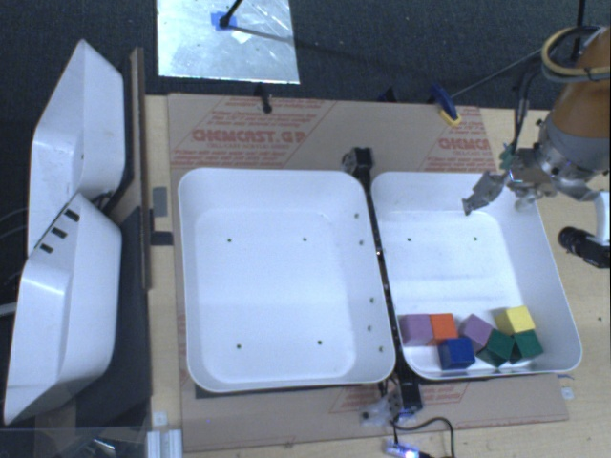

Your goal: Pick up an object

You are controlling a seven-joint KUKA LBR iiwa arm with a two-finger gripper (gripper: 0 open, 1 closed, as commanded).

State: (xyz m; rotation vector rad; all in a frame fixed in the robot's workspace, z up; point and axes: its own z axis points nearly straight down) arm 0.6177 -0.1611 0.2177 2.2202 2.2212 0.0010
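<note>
The blocks sit bunched in the near right corner of the right bin, probably because the bin floor dips toward that wall or they were swept there together. In the cluster are a pale purple block, an orange block, a blue block, a second purple block, a yellow block and two green blocks touching each other. Most of them touch a neighbour, and the blue and green ones lie close against the near wall, so a clean grasp will likely be awkward; the yellow one at the far edge of the group looks the most open from above.

The hand hangs over the far part of the same bin, near its far rim and well apart from the cluster. Whether it is spread or pressed together I cannot tell at this size, and nothing shows between its tips. It reaches in from the right, the arm's orange band above it.

The left bin lies just beside, on the cardboard sheet covering the desk.
</note>
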